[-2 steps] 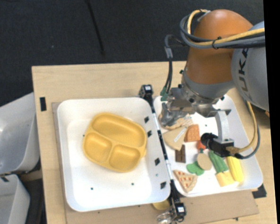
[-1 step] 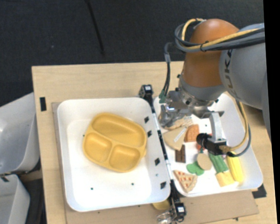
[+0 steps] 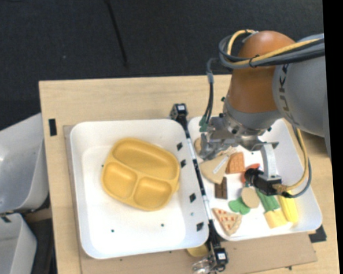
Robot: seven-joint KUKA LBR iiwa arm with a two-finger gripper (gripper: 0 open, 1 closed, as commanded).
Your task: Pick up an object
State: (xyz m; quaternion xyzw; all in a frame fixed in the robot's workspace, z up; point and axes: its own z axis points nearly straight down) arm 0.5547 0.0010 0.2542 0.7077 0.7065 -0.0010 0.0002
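Grey two-finger gripper (image 3: 214, 150) low in right white bin (image 3: 306, 215); jaw state unclear; tan round toy disc (image 3: 213, 169) just below, orange-red cracker-shaped piece (image 3: 235, 162) beside

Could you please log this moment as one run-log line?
arm: over right bin | gripper: above toy food, near divider | yellow tray: left bin

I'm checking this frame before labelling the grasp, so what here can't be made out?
- The pincer: the grey arm's orange-banded wrist sits over it in the camera view, so its fingers and any hold are hidden.
- Far end of the right shallow white bin: covered by the arm.
- Small toy food pieces, such as the triangular pizza slice: too small to identify surely.
- The yellow divided plastic plate is plain.
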